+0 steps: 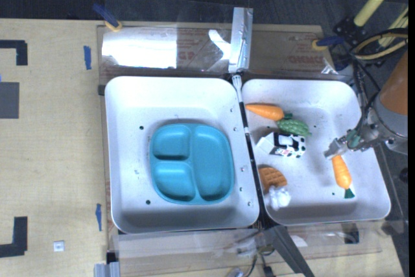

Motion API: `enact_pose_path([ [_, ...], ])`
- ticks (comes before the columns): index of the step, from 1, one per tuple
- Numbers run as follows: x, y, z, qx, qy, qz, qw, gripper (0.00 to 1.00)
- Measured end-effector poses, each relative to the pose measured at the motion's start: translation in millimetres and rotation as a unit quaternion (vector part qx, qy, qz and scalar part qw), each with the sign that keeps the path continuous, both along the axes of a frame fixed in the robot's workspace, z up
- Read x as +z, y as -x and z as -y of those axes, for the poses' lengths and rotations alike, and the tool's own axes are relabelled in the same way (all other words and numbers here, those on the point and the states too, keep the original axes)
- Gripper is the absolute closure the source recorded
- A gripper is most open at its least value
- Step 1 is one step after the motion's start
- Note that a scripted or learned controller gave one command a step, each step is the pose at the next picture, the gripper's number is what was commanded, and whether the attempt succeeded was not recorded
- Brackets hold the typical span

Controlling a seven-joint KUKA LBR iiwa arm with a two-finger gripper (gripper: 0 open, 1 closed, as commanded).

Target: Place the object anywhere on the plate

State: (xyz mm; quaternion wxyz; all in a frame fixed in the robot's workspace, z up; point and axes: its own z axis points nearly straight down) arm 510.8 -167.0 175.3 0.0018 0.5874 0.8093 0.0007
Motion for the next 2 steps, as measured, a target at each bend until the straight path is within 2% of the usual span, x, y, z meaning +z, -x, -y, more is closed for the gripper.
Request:
enact_pose_path([
  [1,29,15,-120,0.096,-0.0015,-0.002,0.9953,1.0],
  [2,84,-16,-216,0.094,-0.0007,-0.001,0.9956,1.0],
])
